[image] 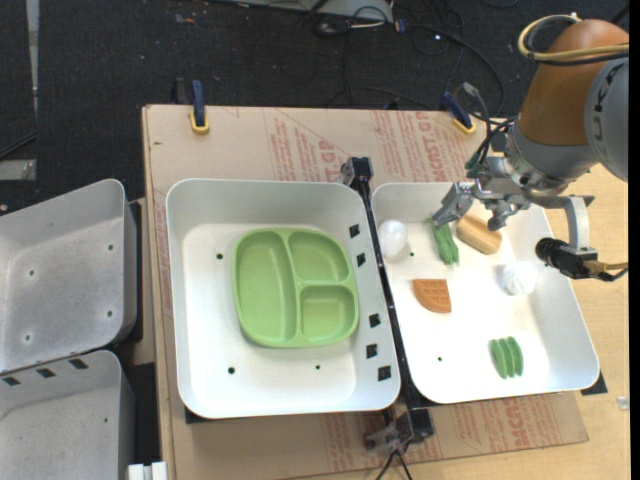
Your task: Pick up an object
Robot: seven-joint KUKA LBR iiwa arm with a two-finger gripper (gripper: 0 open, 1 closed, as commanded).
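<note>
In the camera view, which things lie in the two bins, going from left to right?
Green divided plate → white egg-shaped thing → orange slice-shaped piece → tan block → green ridged piece → white crumpled thing.

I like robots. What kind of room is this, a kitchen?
More likely a robot test lab. A robot arm reaches over two white bins clamped to a board, one holding a toy-like green plate, with cables on the dark floor.
</note>
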